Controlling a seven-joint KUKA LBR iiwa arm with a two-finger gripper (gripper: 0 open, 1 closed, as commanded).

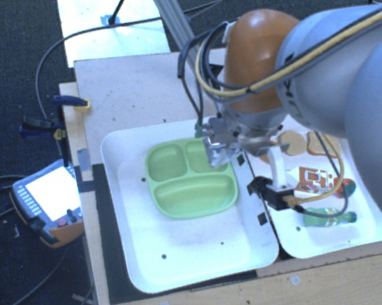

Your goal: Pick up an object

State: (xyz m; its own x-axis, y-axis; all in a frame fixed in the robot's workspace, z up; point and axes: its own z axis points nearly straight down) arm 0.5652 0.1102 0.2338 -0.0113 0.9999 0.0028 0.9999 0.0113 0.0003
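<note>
A light green divided plate (188, 178) lies in the left bin (156, 253), toward its upper right. My gripper (217, 153) hangs over the plate's right rim, near the wall between the two bins. The right bin (332, 237) holds a green bottle (329, 218) lying flat, an orange and white patterned piece (314, 178), a tan round thing (292, 142) and a small green and orange item (346, 187). The arm's bulk hides much of the right bin.
The grey arm with its orange band (261, 52) covers the upper right of the view. A tablet-like pendant (49, 200) and cables lie on the dark floor to the left. Bare board (131, 86) runs behind the bins.
</note>
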